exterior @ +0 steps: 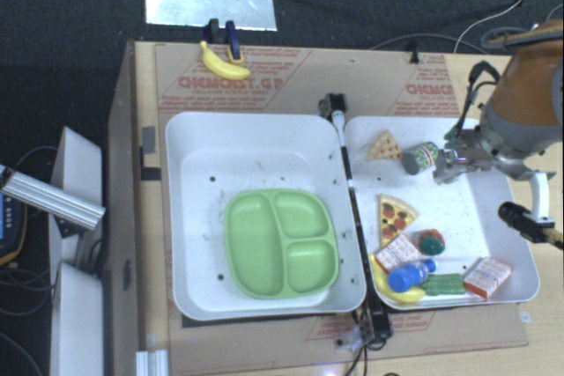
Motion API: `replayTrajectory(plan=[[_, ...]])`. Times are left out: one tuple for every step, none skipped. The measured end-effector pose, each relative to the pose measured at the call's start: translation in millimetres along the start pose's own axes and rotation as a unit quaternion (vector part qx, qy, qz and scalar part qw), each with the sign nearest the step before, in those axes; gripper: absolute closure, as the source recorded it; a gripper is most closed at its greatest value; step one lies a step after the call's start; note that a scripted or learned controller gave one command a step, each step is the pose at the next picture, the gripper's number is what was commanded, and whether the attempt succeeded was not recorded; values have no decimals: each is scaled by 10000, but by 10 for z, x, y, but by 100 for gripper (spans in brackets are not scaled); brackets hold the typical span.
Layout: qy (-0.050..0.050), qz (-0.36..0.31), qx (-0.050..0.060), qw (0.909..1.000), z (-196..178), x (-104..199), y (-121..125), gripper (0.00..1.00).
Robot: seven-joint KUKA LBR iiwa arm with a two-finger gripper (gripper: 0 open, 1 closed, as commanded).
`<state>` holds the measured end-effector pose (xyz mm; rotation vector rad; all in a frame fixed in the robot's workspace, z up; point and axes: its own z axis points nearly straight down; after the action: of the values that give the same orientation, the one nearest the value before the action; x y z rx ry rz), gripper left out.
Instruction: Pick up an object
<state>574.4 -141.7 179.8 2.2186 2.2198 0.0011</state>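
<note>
At the far left of the frame a metal bar [53, 197] lies across white panels, off the bench. Toward the upper left, a toy banana [222, 64] sits on the cardboard above the bins, out of play.

The left bin [189, 141] holds a green divided plate [282, 242] in its lower middle, well apart from the arm.

The right bin [476, 216] carries everything that could be picked. At its upper left lies a small pizza wedge [383, 146]. Just right of it a small can [420, 158] lies on its side. Lower down are a larger pizza slice [395, 217], a red-and-green strawberry-like toy [430, 241], a white packet [398, 252], a blue bottle [410, 276] resting on a second banana [392, 286], a green piece [443, 283] and a red-and-white carton [486, 276].

The gripper [451, 165] hangs at the upper right of that bin, just beside the can's right end. Whether the jaws are open or closed cannot be told from here, and nothing is visibly held.

The step in hand looks like the approach, with the can the likeliest target. The next move calls for centring over the can and descending with the jaws across its body. A can on its side may roll; the bin's back wall and the pizza wedge crowd it.
</note>
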Motion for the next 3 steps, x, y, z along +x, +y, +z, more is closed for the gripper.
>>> replayTrajectory(plan=[[6, -4, 3, 10000, 3, 7, 0, 0], [10, -3, 10, 10000, -17, 267, -394, 0], [9, -1, 14, 10000, 507, 272, -388, 0]])
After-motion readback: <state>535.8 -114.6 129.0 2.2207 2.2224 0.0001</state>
